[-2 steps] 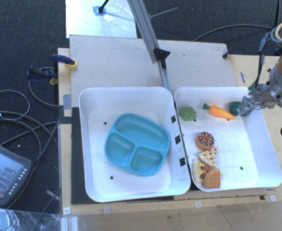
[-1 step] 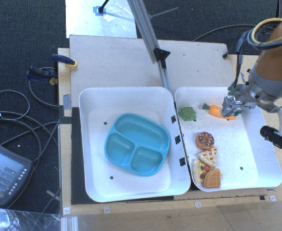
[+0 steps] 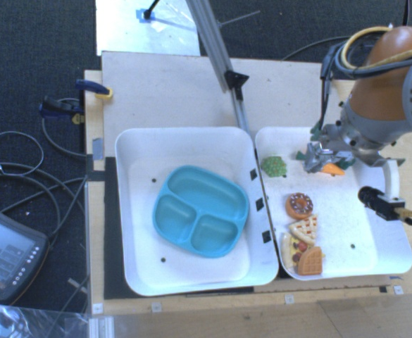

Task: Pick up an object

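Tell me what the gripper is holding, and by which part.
Cannot be told: the gripper sits low over an orange item in the right bin, hiding any grasp.

- One camera, fixed above the desk (image 3: 191, 90), looks down at a slant.
- It stands far enough back to take in both white bins: the left bin (image 3: 132, 189) and the right bin (image 3: 396, 248) lie side by side across the middle.
- Dark floor (image 3: 29, 41) shows left and along the top.
- The arm (image 3: 392, 83) enters from the right edge.
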Available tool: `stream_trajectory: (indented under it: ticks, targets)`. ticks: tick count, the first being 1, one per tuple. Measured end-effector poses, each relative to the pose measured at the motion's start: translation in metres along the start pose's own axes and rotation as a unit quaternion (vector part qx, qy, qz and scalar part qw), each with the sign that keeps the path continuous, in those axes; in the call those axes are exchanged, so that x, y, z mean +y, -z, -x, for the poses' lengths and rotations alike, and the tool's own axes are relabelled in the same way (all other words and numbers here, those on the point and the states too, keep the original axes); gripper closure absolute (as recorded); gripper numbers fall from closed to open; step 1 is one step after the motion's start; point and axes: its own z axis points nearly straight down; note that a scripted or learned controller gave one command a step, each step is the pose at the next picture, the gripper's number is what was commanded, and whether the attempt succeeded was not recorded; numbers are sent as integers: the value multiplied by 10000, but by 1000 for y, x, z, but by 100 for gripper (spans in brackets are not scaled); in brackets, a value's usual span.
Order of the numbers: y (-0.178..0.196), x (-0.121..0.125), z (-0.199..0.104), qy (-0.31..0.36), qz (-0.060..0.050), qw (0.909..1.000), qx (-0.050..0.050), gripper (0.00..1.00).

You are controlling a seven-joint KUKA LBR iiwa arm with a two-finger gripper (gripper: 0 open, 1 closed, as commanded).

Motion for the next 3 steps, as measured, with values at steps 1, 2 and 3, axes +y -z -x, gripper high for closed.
stream_trajectory:
  ticks: [1,2,3]
  targets:
    - [-6,-8,-54,3,-6,10000,2,100]
    - [-3,-10,-101,6,2,10000,4,100]
    - [-14,-8,-153,2,-6,10000,2,100]
